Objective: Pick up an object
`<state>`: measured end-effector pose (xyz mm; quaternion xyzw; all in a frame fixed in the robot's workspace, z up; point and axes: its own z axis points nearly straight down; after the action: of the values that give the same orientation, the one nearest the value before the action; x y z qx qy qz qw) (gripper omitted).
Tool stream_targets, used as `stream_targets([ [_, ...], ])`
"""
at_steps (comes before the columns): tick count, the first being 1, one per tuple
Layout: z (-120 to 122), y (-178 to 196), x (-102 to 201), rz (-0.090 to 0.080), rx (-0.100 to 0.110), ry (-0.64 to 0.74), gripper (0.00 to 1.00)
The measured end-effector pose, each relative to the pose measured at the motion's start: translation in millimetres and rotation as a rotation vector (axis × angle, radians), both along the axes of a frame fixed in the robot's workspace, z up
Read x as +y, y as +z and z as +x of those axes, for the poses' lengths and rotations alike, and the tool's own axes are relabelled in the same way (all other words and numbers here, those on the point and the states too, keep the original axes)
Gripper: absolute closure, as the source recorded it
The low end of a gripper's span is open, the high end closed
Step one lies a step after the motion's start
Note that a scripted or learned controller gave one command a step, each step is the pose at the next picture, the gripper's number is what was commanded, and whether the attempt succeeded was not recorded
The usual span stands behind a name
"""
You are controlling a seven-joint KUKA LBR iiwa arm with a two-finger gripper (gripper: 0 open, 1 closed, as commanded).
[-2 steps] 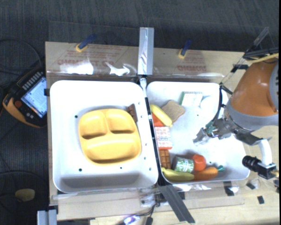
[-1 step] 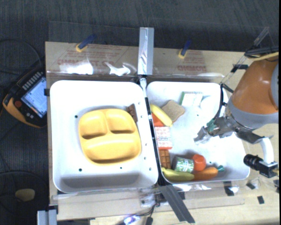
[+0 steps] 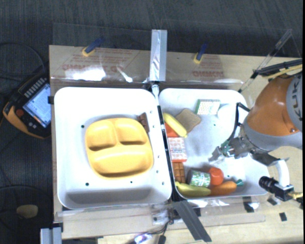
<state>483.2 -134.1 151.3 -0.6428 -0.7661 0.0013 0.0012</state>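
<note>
A yellow compartment tray is seen lying in the left bin, and it serves as the landmark here. Just right of the tray, past the divider between the bins, a yellow block and a brown slice like bread are found at the upper left of the right bin. A white and green box lies farther right of the tray, near the bin's far wall. Below the yellow block, a red-and-white printed card is placed along the divider, with a brown bar under it. Lower right of the tray, a banana, a green can, a red tomato and an orange carrot are grouped together against the near wall. Farthest right of the tray, the gripper is held low over bare bin floor, just above the tomato and apart from it. Whether its fingers are apart or together cannot be told; nothing is seen between them.
</note>
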Motion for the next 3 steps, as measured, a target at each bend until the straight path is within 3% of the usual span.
stream_targets([
  [1, 0, 0, 0, 0.0, 0.0, 0.0, 0.0],
  [2, 5, -62, -21, 0.0, -0.011, 0.247, 0.0],
  [3, 72, -11, -7, 0.001, -0.003, 0.483, 0.0],
])
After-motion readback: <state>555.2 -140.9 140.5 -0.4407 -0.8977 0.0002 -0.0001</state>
